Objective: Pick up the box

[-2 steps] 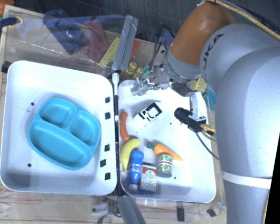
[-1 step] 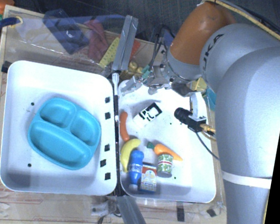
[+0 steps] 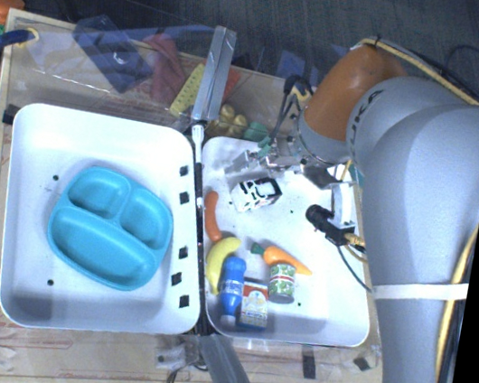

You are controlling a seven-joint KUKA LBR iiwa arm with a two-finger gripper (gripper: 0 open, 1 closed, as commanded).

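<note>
A small box (image 3: 254, 306) with a red and white label lies near the front of the right bin (image 3: 341, 319), between a blue bottle (image 3: 231, 284) and a green-labelled can (image 3: 282, 283). My gripper (image 3: 260, 169) hangs over the back of the same bin, well behind the box and apart from it. Just under the gripper is a small black and white object (image 3: 259, 192); whether the gripper touches it is unclear.
In the right bin also lie a yellow banana (image 3: 219, 257), an orange carrot (image 3: 283, 259) and a long orange piece (image 3: 213, 218) by the left wall. The left bin (image 3: 37, 141) holds a blue divided tray (image 3: 111, 226). My grey arm (image 3: 413, 198) covers the right side.
</note>
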